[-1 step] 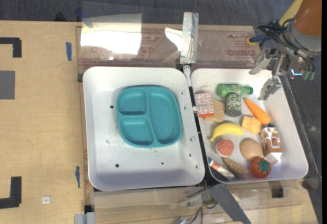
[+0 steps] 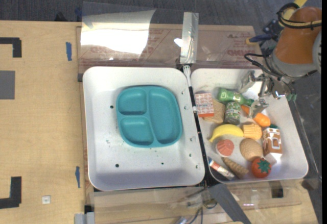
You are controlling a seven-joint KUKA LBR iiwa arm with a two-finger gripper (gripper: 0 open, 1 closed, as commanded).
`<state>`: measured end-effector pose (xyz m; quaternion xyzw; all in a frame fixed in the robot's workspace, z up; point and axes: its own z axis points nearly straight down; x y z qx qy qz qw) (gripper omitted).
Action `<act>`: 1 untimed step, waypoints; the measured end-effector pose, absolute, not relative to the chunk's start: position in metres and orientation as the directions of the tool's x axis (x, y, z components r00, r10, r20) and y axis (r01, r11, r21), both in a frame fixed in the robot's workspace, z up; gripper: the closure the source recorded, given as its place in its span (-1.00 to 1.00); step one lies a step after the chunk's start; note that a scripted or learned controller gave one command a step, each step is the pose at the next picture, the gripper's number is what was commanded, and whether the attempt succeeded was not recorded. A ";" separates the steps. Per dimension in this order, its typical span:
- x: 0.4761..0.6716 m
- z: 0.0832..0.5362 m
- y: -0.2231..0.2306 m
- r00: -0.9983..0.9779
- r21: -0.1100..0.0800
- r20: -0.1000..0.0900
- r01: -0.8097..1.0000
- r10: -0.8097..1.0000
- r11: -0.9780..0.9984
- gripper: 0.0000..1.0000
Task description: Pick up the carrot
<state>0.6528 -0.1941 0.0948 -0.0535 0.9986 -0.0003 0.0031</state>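
The end effector point(image 2: 261, 91) hovers just above the carrot point(image 2: 261, 119) in the right bin point(image 2: 299, 136); grip state cannot be told.

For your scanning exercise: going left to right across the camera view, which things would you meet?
Teal divided plate → red-and-white carton → banana → carrot → gripper
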 end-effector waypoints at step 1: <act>0.589 0.089 -0.207 -0.987 -0.002 -0.008 -0.161 -0.161 0.987 -1.00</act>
